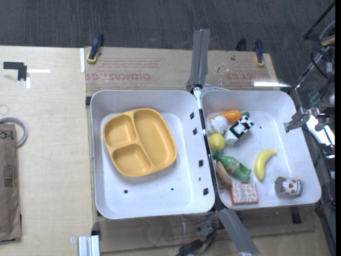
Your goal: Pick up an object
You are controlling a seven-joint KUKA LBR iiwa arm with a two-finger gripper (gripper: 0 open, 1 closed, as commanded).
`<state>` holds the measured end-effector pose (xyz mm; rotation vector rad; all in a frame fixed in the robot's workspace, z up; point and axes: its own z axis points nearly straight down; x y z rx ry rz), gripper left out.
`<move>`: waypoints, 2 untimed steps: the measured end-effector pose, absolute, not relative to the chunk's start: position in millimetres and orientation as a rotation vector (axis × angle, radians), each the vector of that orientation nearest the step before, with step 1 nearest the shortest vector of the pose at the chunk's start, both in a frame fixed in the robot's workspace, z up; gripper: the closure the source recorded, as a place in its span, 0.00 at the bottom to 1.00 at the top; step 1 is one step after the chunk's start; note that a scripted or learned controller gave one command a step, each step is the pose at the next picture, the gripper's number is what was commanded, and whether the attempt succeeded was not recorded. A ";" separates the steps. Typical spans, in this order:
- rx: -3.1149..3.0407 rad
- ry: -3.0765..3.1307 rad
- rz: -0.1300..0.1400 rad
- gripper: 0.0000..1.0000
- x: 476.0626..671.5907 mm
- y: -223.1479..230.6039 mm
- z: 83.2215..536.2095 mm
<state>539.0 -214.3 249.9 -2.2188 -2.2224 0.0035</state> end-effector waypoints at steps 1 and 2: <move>-2.374 -2.050 -0.003 0.00 479.7 -204.1 91.1; -2.419 -2.003 0.003 0.00 477.3 -175.6 145.2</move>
